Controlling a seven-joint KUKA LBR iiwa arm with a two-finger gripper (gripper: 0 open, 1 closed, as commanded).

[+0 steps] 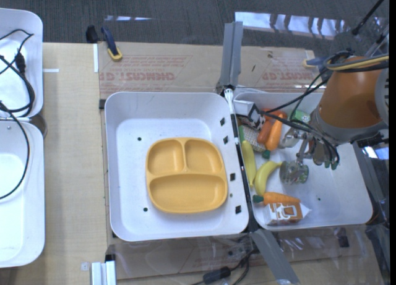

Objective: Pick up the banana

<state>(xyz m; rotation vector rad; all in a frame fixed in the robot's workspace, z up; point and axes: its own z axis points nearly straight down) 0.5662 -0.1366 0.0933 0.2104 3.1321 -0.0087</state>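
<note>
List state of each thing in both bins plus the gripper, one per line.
yellow divided plate: flat in left bin, compartments bare
banana: lying in right bin near the divider, not gripped
carrot: lying at the right bin's back
carton: on its side, front of right bin
gripper: low over right bin, beside banana

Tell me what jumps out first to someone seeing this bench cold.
The yellow divided plate stands out, alone in the middle of the left bin. Next comes the arm's orange band over the right bin, where the banana lies among toy foods along the left side.
</note>
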